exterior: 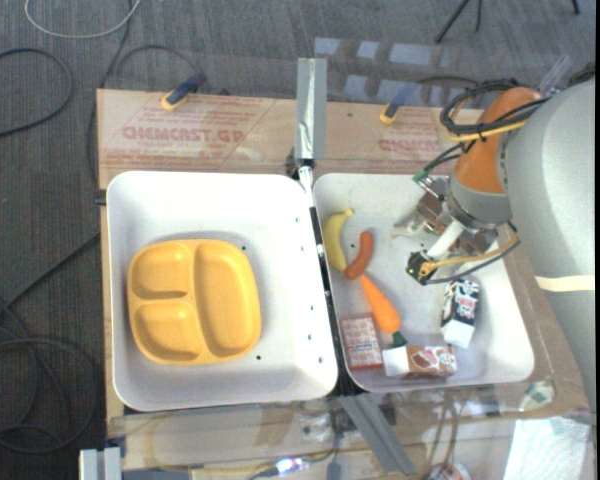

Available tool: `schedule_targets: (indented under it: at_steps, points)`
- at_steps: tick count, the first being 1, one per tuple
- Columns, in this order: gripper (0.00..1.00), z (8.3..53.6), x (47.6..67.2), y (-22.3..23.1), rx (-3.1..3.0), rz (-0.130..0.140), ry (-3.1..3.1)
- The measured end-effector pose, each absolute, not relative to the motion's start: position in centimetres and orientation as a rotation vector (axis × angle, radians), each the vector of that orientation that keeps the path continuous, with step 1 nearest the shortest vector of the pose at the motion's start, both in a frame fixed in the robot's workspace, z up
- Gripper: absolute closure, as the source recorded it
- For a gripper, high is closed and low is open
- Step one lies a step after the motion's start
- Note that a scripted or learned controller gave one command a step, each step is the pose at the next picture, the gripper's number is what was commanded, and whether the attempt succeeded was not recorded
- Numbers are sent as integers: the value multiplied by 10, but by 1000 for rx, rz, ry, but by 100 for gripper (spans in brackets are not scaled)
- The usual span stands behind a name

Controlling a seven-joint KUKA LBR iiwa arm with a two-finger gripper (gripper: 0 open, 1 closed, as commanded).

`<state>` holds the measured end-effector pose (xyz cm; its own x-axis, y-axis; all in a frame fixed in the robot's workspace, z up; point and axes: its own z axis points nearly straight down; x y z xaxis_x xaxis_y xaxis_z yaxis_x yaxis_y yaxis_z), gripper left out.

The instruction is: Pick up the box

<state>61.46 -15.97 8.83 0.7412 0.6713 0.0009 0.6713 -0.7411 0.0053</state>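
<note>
— Hovering where, that gripper (432, 218)?
— Over the far part of the right bin (380, 193), holding nothing I can see. Apart or together, I cannot tell.
— And the box (360, 340)?
— Flat by that bin's near edge, just beside the carrot (382, 308), well apart from the gripper.

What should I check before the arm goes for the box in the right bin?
1. Target visible: small flat red-and-white box lies uncovered in the right white bin: ok.
2. Gripper above it: not ok, it sits over the bin's far half.
3. Room around the box: not ok, orange carrot and red-and-white carton crowd it.
4. Gripper free of load: cannot tell.
5. Path clear of the yellow divided plate, which is in the left bin: ok.
</note>
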Motion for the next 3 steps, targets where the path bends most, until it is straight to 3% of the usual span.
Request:
schedule_targets:
  at_steps: [1,2,3]
  points:
    - [0,88,644,-113,3002,6,910]
    - [0,88,629,-103,3085,8,575]
    - [100,97,629,-103,3085,3,578]
